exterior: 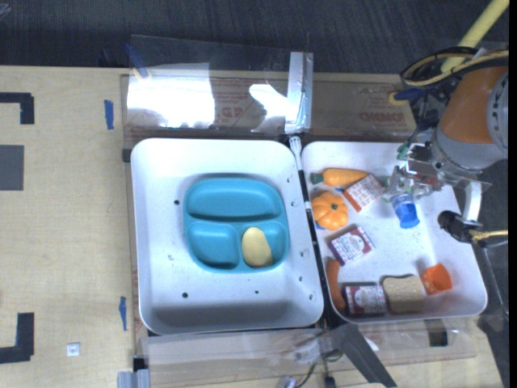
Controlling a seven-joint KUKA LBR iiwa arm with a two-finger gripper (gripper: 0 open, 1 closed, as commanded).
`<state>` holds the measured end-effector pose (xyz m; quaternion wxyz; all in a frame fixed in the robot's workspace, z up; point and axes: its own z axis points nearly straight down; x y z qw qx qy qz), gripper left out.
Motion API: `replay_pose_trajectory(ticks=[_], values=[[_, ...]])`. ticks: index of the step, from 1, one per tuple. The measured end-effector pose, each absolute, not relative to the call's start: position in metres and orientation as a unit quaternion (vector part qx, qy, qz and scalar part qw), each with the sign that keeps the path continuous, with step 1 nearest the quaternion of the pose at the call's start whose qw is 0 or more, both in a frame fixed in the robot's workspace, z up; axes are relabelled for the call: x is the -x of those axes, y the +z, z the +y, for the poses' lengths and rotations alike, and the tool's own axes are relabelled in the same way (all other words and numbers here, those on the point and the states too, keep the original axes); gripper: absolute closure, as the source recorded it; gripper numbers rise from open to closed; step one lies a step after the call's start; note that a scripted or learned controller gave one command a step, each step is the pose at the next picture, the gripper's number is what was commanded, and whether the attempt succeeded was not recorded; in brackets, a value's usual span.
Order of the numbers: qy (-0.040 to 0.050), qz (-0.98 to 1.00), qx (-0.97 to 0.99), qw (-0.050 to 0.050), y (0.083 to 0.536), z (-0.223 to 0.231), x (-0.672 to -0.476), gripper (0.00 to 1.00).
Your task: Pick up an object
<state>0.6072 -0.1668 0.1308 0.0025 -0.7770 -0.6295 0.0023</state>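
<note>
My gripper (409,192) hangs over the back right part of the right bin (477,293). A small blue object (406,214) sits right below its tip; whether they touch is unclear. In the same bin lie an orange carrot (343,177), a small orange pumpkin (330,210), a red-and-white packet (363,192), a dark red packet (350,244), a brown bread-like block (404,291), a dark red can on its side (365,297) and a small orange cup (437,278).
The left bin (153,217) holds a blue compartment tray (230,200) with a yellow egg-shaped piece (257,246) in its lower right compartment. A clear plastic sheet (210,95) stands behind the bins. Cables (432,67) hang by the arm.
</note>
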Motion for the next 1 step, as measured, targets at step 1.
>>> replay_pose_trajectory(ticks=[1], values=[[-0.0026,-0.640,0.769,-0.001,0.1971,-0.1036,-0.5675,1.00]])
